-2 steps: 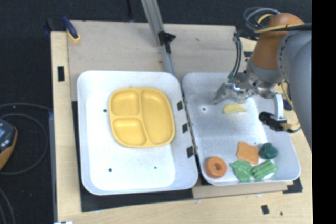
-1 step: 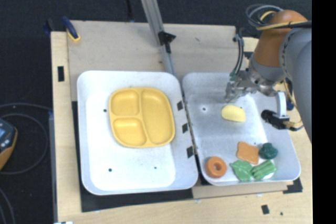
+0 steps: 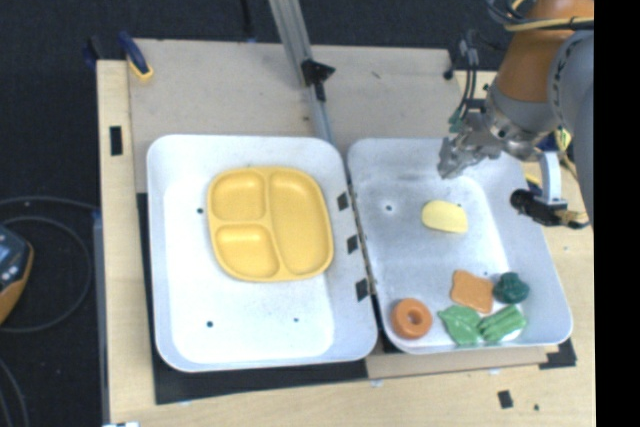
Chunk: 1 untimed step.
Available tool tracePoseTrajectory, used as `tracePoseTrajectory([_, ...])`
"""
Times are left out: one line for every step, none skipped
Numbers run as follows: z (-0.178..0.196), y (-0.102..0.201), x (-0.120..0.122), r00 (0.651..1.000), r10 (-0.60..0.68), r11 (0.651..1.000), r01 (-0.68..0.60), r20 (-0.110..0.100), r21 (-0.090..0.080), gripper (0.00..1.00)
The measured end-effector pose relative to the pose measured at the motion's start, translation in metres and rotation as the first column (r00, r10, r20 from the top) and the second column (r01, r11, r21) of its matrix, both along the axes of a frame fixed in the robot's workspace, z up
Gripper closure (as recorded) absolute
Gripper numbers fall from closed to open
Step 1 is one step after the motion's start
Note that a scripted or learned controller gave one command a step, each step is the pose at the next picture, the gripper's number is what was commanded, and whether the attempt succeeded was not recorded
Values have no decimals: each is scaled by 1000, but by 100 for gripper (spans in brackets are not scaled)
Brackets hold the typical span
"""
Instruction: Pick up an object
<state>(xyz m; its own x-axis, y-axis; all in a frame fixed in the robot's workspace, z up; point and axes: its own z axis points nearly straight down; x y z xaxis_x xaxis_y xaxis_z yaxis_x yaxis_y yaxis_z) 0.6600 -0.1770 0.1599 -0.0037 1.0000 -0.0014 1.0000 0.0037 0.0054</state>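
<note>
Nearest my camera, along the lower rim of the right bin (image 3: 400, 175), sits a cluster of toy food: an orange ring-shaped doughnut (image 3: 410, 318), a green leafy piece (image 3: 459, 325) touching a green pod-like piece (image 3: 502, 323), an orange toast-like slab (image 3: 471, 291) just above them, and a dark green lump (image 3: 511, 288) beside the slab. Farther up the same bin I see a pale yellow lemon-like piece (image 3: 444, 216) lying alone, well apart from the cluster.

I see the end effector (image 3: 452, 162) above the upper part of the right bin, just above the yellow piece but not touching it. Nothing shows between its fingers, and I cannot tell how widely they are set; the tip is too small and blurred. The arm (image 3: 530, 65) comes in from the right, its orange band uppermost.

On my left, the left bin (image 3: 180, 315) holds a yellow divided tray (image 3: 270, 223) with three compartments, lying flat near the bin's middle. Both bins rest side by side on the bench (image 3: 200, 85), and a metal pole (image 3: 285, 5) rises slantwise from behind them.
</note>
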Motion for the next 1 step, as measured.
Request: tracePoseTrajectory([53,-10,-3,1000,-3,1000,3,2,-2,100])
